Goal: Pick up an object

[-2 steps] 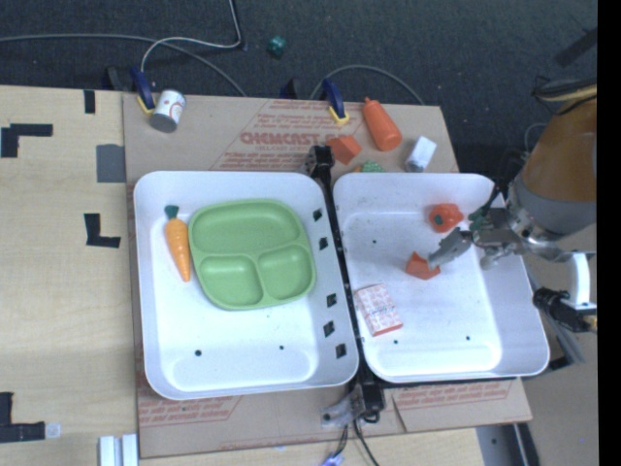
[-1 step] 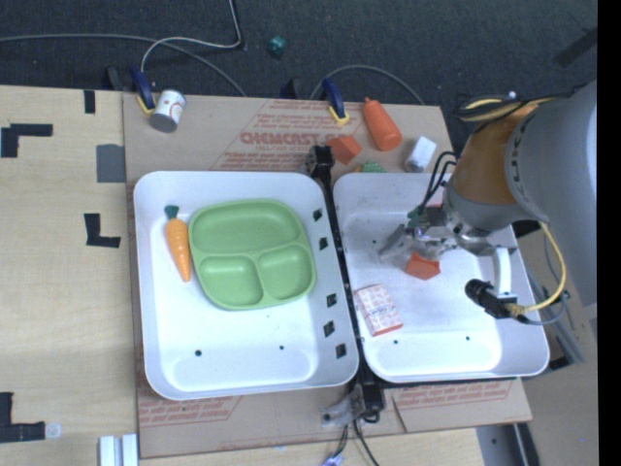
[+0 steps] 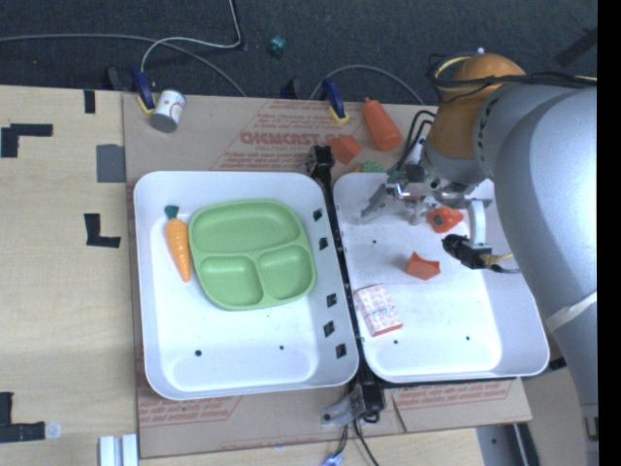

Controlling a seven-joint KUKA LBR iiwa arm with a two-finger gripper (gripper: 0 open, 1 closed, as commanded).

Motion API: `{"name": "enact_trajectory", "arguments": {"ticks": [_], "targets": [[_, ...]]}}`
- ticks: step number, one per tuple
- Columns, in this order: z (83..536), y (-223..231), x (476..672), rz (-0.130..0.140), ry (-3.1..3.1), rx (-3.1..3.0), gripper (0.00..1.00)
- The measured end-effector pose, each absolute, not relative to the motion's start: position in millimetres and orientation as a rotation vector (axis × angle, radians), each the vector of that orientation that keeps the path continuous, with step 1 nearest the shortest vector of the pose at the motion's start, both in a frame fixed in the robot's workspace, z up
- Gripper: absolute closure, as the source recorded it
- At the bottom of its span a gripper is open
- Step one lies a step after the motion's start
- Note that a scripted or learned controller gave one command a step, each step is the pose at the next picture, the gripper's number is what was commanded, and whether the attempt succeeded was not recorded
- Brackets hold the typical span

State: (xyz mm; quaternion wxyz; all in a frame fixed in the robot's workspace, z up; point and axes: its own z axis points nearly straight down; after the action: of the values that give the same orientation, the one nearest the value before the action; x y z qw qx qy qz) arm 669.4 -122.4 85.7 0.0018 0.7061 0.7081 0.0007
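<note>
Cardboard-topped bench, dark carpet behind

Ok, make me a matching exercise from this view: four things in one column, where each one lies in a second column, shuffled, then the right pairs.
Things
1. toy carrot
2. green divided plate
3. small patterned packet
4. orange bottle-shaped toy

Places
A. right bin, near its front left corner
B. on the cardboard beyond the bins, outside both
C. left bin, along the plate's left side
D. middle of the left bin

Pairs: 1-C, 2-D, 3-A, 4-B
</note>
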Motion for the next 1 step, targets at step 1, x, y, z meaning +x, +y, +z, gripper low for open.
{"name": "enact_trajectory", "arguments": {"ticks": [1], "targets": [[86.7,-140.7,612.5,0.001,2.219,2.218,0.00]]}}
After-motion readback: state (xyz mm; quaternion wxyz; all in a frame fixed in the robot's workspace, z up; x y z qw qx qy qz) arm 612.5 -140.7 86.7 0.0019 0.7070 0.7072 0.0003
